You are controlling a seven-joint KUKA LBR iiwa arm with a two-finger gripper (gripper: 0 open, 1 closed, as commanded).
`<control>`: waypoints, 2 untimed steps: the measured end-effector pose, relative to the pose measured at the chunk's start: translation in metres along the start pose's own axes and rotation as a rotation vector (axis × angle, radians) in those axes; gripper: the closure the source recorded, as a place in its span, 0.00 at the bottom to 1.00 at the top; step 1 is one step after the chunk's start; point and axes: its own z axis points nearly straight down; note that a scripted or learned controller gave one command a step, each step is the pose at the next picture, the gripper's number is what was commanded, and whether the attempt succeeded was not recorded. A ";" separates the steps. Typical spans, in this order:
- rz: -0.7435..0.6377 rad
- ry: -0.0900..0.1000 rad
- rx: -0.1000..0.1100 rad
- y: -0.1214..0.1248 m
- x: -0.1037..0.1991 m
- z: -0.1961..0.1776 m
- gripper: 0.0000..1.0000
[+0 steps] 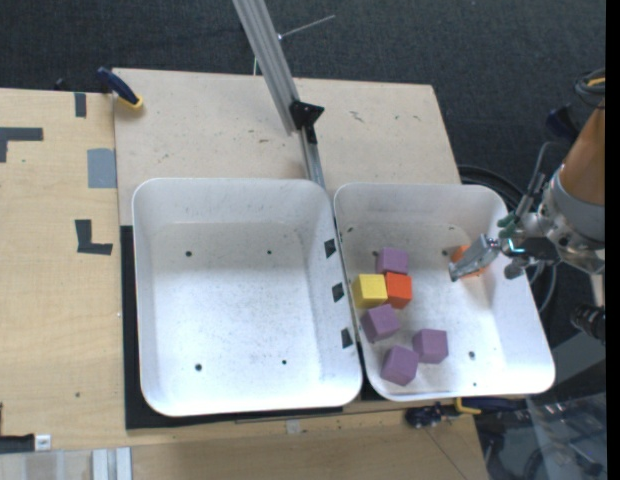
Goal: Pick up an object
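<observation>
The end effector [468, 263], fingers too blurred to tell apart or together, hangs over the right bin [510, 353], with the orange cube [399, 288] just to its left among the purple cubes.

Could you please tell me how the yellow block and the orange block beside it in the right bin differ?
The small yellow cube-shaped block is yellow and lies nearer the left bin; the small orange cube-shaped block is orange-red and lies on the arm's side. The yellow one borders a purple block below, the orange one a purple block above. Both are similar-sized cubes, touching, resting flat in the right white bin.

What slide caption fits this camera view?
Gripper hovers over the right bin, beside a cluster of purple, yellow and orange blocks.
</observation>
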 end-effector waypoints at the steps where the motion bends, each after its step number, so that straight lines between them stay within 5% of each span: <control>1: -0.001 -0.001 -0.005 0.001 0.000 -0.002 0.00; 2: 0.001 0.000 0.001 -0.010 -0.001 0.051 0.00</control>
